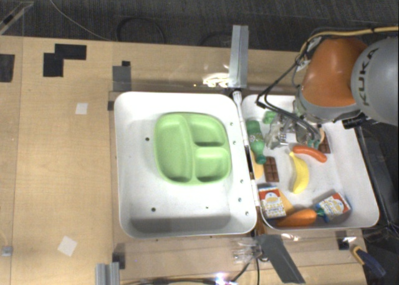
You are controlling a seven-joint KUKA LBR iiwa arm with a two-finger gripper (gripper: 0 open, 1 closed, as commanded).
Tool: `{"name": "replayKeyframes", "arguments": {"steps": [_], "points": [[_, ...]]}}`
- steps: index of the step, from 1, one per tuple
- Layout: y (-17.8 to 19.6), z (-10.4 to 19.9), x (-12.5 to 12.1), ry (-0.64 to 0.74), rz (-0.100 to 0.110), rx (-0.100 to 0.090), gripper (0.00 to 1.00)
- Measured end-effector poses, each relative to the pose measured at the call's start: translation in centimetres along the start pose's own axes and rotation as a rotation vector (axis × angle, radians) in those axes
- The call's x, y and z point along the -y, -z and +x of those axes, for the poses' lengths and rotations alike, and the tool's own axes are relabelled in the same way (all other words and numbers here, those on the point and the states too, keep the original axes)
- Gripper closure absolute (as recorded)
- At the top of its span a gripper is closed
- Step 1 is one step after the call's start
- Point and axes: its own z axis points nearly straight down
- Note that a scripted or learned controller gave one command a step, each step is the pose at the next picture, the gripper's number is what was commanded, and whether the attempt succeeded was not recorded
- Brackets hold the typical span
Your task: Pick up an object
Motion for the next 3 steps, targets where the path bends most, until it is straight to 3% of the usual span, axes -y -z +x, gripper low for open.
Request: {"name": "replayKeyframes", "arguments": {"steps": [1, 2, 3], "points": [[6.8, 2.6, 7.2, 0.163, 0.002, -0.018, 1.00], [6.6, 2.7, 7.0, 0.166, -0.001, -0.021, 0.00], [-1.8, 3.4, 4.7, 0.217, 0.000, -0.016, 0.00]]}}
